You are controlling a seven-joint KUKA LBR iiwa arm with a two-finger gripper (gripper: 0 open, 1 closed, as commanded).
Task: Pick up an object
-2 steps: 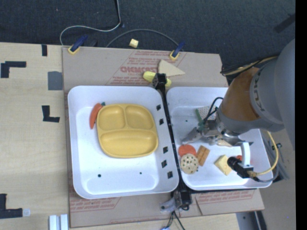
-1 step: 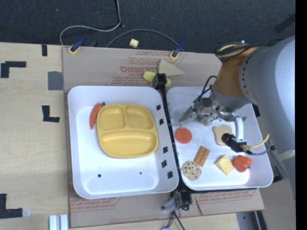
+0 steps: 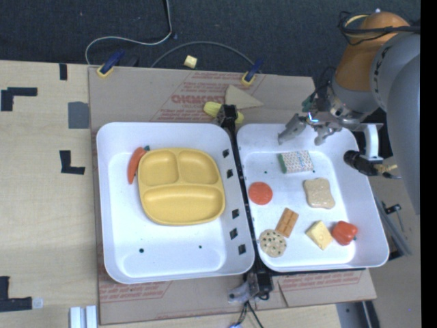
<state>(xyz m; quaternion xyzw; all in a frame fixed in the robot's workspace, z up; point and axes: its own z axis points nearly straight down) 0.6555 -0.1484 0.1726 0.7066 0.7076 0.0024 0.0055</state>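
Observation:
My gripper hangs over the far edge of the right bin, open, with nothing between its fingers. Just below it lies a white speckled sponge-like block. Further down the right bin hold a round red-orange disc, a tan bread slice, an orange cracker, a cookie, a yellow cheese wedge and a red tomato-like piece.
The left bin holds a yellow divided plate with an orange carrot beside its left side. A black divider with clips runs between the bins. Cables, blue clamps and a yellow object lie on the cardboard behind.

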